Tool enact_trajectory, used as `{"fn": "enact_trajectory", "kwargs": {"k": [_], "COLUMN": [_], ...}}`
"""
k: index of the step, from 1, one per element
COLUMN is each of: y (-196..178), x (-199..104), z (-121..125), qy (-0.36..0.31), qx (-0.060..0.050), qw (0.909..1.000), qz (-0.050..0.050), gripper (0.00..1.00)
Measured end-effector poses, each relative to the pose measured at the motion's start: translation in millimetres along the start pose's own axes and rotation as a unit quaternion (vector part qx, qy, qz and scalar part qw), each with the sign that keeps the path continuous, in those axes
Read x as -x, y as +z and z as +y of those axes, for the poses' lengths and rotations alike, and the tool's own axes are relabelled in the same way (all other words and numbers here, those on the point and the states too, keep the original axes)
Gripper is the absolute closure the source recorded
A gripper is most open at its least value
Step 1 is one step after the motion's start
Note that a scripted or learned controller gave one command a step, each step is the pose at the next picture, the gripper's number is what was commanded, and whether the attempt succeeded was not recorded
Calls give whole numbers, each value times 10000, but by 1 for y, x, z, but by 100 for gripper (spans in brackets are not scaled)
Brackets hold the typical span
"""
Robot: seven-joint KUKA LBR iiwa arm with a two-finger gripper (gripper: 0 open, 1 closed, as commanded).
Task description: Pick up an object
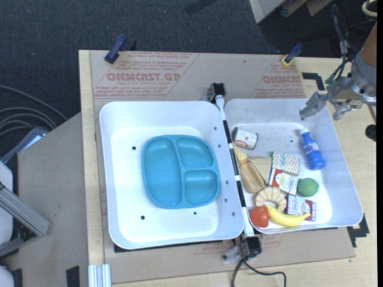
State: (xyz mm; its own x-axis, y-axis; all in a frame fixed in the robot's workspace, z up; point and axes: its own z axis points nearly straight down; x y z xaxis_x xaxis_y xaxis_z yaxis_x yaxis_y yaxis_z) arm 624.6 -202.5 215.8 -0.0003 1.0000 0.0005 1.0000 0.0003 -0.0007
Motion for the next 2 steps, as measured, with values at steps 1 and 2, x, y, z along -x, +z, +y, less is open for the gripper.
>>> {"fn": "enact_trajectory", "kwargs": {"k": [1, 2], "y": [103, 91], "x": [20, 20], "z": [-7, -6], "qy": [-4, -9], "qx": [-11, 6], "qw": [10000, 10000], "qz": [15, 1], "gripper": [0, 100]}}
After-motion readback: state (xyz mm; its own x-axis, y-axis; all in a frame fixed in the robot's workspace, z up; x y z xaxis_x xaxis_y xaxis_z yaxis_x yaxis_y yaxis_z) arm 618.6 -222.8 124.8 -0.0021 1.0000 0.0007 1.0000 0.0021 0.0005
